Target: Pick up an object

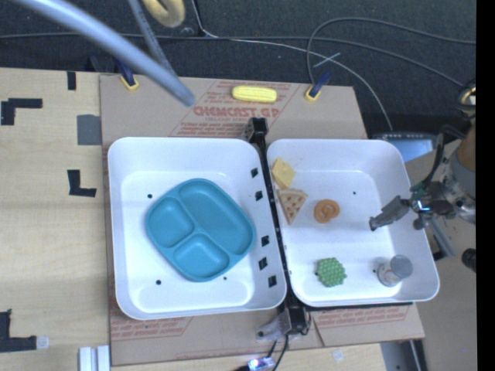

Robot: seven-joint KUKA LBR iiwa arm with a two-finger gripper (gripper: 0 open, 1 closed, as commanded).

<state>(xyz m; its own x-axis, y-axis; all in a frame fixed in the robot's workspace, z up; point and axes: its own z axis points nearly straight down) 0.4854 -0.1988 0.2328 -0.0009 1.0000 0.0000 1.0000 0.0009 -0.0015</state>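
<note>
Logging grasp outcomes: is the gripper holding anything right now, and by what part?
Nothing held. The gripper hangs over the right bin, with nothing between its fingers.

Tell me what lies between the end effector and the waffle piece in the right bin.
In the camera view, the round orange swirl lies between the end effector and the waffle piece; otherwise bare white bin floor.

Both white bins (124,230) smooth glossy plastic. Blue divided tray (199,229) matt plastic. Cardboard sheet (224,110) underneath, matt brown. Bench (46,230) pale wood look. Green ball (331,272) bumpy. Grey cylinder (396,269) looks metal, dull shine.
</note>
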